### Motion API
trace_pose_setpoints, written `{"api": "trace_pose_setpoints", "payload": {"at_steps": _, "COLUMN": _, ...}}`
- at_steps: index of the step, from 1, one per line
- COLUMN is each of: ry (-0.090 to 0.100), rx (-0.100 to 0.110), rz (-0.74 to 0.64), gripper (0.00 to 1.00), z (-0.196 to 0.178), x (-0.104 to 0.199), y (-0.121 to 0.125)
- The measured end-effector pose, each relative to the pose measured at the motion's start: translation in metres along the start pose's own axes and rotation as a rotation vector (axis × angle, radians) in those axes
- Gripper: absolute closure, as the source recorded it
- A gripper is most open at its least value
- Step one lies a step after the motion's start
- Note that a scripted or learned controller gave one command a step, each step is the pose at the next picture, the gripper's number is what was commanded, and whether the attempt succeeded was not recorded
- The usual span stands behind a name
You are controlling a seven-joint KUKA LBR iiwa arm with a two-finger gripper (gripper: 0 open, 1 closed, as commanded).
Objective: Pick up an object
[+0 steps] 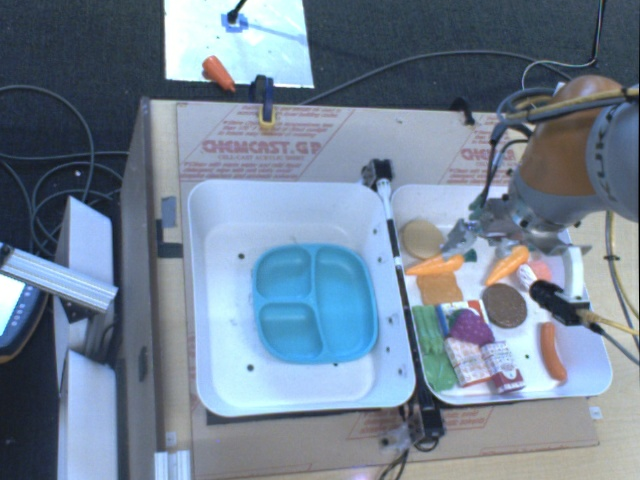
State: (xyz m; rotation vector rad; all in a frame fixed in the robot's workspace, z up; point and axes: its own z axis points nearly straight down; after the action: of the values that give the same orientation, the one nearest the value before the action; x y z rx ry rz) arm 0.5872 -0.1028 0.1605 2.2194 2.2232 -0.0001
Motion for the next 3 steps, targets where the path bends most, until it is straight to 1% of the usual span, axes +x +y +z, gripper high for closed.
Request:
{"api": "trace_pose_setpoints", "payload": {"at_steps": 1, "ry": 0.000, "rx": -0.005, "rz": 0.001, "gripper": 0.00, "z": 0.074, "x": 0.005, "y": -0.006}}
{"api": "trace_pose_setpoints", "payload": {"at_steps": 2, "ry": 0.000, "rx": -0.007, "rz": 0.001, "gripper": 0.00, "z": 0.074, "x": 0.013, "y": -0.014}}
{"api": "trace_pose_setpoints", "payload": {"at_steps": 3, "ry": 0.000, "rx": -0.005, "rz": -0.001, "gripper": 0.00, "z": 0.074, "x": 0.015, "y": 0.003}}
